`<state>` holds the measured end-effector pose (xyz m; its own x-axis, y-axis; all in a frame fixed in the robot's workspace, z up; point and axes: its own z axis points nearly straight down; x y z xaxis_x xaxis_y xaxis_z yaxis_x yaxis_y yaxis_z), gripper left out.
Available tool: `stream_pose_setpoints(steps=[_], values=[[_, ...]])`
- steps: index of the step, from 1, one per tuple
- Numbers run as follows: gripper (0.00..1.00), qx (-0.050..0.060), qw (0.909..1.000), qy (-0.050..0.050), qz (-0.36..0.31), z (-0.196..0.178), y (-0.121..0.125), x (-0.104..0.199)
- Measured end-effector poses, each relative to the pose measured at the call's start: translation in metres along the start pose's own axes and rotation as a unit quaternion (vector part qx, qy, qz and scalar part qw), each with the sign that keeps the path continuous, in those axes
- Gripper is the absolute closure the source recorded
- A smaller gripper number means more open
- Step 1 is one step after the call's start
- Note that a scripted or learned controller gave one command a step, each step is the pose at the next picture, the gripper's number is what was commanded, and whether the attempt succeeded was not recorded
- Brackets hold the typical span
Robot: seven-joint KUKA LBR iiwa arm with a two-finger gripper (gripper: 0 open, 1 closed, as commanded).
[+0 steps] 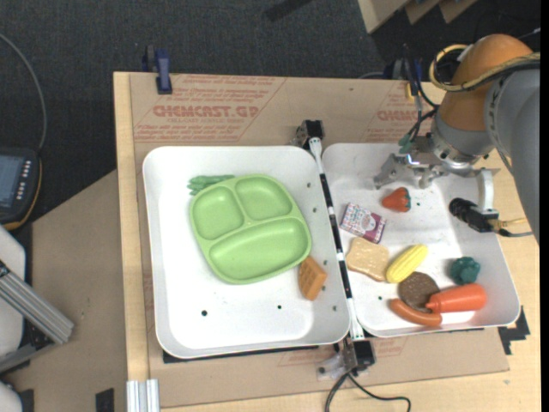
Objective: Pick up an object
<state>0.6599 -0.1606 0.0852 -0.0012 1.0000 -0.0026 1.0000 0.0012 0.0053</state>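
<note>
the arm [493,84] reaches in at upper right of the frame, its gripper [410,170] low over the right bin [502,264], just above a small red strawberry-like toy [395,199] at upper centre of that bin. whether the gripper is spread or closed i cannot tell; nothing visibly sits in it. the toy looks rounded and smooth, so it could likely squirt sideways if pinched off-centre.

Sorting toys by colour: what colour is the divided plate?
Light green plate, clear in the camera view.
</note>
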Motion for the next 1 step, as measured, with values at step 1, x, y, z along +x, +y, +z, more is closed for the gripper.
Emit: stream_pose_setpoints(steps=[1], values=[[0.00,0.005,1.0000,0.002,0.001,0.0002,-0.0345,0.0149]])
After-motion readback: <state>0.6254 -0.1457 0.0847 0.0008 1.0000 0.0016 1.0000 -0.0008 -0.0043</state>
